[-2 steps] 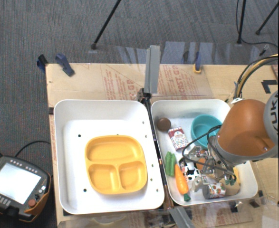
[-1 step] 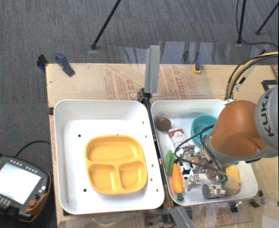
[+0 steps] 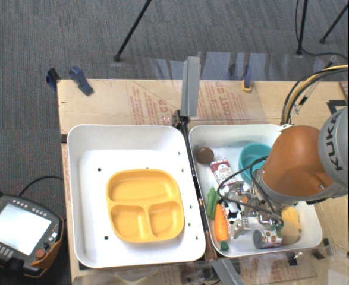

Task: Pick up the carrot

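Carrot in the right bin

Orange carrot (image 3: 220, 225) lies lengthwise near the bin's left wall, toward its front corner.

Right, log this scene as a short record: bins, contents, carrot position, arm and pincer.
left bin: holds a yellow divided plate
right bin: holds carrot, green vegetable, brown ball, red-labelled can, teal bowl, small can, yellow item
carrot: lies near the bin's left wall, front part, beside the green vegetable
arm: over the right bin, reaching in from the right
pincer: low, just right of the carrot; nothing seen held
task state: carrot not yet picked up
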Robot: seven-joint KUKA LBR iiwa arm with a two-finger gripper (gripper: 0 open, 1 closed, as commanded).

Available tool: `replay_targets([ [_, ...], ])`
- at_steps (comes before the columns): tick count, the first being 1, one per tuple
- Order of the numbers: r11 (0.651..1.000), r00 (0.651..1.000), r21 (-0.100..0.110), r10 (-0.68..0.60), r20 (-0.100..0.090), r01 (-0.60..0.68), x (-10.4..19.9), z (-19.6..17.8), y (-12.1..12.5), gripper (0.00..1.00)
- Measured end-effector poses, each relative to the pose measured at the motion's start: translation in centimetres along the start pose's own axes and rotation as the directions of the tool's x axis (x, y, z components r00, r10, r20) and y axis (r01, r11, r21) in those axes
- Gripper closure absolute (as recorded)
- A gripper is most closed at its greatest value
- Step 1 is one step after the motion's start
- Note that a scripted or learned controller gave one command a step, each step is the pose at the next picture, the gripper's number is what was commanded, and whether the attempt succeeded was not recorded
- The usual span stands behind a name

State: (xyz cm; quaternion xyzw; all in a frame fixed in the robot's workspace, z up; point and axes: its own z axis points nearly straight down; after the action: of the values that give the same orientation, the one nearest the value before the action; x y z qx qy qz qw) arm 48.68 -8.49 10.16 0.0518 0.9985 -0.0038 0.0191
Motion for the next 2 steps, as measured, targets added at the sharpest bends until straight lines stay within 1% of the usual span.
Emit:
replay_targets([
  [1,0.998,0.998,-0.004,0.064,-0.021,-0.064,0.6,-1.0,0.1,0.0],
  [2,0.99,0.99,-0.005,0.143,-0.005,-0.143,0.1,0.0,0.2,0.0],
])
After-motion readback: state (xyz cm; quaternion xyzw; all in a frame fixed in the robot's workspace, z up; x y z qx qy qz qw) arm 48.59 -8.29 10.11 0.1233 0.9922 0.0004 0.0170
